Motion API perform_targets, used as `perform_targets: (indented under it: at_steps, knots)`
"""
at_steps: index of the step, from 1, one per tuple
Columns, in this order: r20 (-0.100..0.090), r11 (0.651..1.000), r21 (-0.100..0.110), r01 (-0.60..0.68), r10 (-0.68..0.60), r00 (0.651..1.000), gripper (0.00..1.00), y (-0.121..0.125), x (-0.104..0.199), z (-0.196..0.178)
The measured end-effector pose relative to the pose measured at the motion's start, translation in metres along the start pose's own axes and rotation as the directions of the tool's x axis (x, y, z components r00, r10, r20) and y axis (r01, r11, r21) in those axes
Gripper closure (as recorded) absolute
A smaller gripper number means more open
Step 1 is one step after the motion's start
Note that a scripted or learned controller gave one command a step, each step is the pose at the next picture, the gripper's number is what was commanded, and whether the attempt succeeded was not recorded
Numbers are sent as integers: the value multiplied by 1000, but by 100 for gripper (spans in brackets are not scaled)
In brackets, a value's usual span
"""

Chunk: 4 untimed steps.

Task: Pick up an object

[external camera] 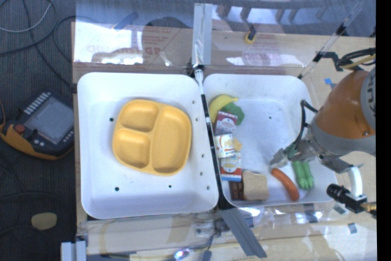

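Bench (122, 40) carries two white bins side by side, touching along a centre divider.

Left bin (98, 192): one yellow plate (153, 136) with three compartments, lying flat near the middle. Nothing on it.

Right bin (269, 101): contents crowd the left wall and the near edge; the far right part of the floor is bare.

Arm (348, 113) comes in from the right, orange band over the bin's right rim, grey wrist below it. Gripper (282, 159) sits low inside the right bin, near its right side, tip pointing left. Can't make out how wide the jaws are; nothing seen between them.

Items in right bin, roughly by size:
- Brown block (255, 186) at the near edge, beside a dark piece on its left.
- Cartons (227, 145) stacked in a line along the left wall, red and white, print too small to read.
- Banana (221, 102) at the far end of that line, against the wall.
- Green leafy piece (236, 112) touching the banana's near side.
- Green pod (303, 173) just beside the gripper, to its right and nearer, lying lengthwise.
- Orange sausage (286, 183) just below the gripper tip, slanted, touching or nearly touching the pod.

Floor left of the bench: handheld pendant (43, 126), cables trailing off it.
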<state>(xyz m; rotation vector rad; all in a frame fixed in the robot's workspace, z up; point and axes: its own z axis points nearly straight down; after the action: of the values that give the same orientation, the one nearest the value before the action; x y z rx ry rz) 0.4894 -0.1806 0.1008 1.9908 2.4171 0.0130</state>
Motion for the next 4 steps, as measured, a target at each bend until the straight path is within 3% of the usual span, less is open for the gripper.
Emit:
perform_targets:
  at_steps: [1,2,3,4]
  knots:
    - [2,976,15,-218,218,976,100,6,49,-92]
    - [2,976,15,-218,218,976,0,5,49,-92]
    - [1,942,11,-337,337,942,0,-5,-2,6]
    - [12,940,-4,-341,341,940,0,1,15,9]
